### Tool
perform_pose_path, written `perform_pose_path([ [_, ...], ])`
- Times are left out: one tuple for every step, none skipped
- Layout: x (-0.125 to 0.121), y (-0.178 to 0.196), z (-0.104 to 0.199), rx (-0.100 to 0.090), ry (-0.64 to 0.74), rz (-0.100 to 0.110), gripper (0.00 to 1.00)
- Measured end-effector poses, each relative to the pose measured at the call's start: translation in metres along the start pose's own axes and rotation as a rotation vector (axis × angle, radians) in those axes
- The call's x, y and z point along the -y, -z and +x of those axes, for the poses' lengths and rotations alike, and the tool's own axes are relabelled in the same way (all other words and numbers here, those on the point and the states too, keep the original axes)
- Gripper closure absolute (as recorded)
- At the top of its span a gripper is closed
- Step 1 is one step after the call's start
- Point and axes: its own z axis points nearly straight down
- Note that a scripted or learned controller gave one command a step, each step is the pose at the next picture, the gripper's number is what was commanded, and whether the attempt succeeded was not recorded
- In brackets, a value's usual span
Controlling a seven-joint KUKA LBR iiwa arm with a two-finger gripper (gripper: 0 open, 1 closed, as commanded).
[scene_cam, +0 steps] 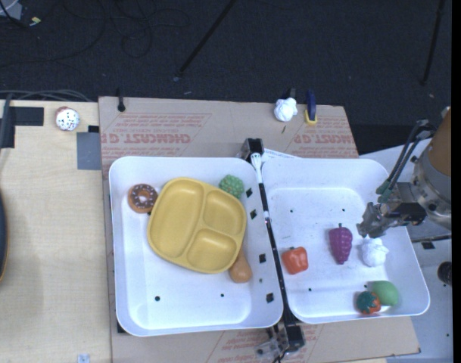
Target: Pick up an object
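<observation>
The right bin holds a purple bunch of grapes, a red-orange pepper, a white lumpy object and a green and orange item in the near right corner. My gripper reaches in from the right. It hangs just above the white object's far side and just right of the grapes. Nothing is visibly held.
The left bin holds a yellow divided plate, a donut, a green broccoli piece and a tan item. A white ball and a blue and yellow tool lie on the cardboard behind the bins.
</observation>
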Motion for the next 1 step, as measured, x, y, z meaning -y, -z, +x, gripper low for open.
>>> perform_pose_path([
  [-0.006,-0.0862,0.0306,0.002,0.001,0.003,1.0],
])
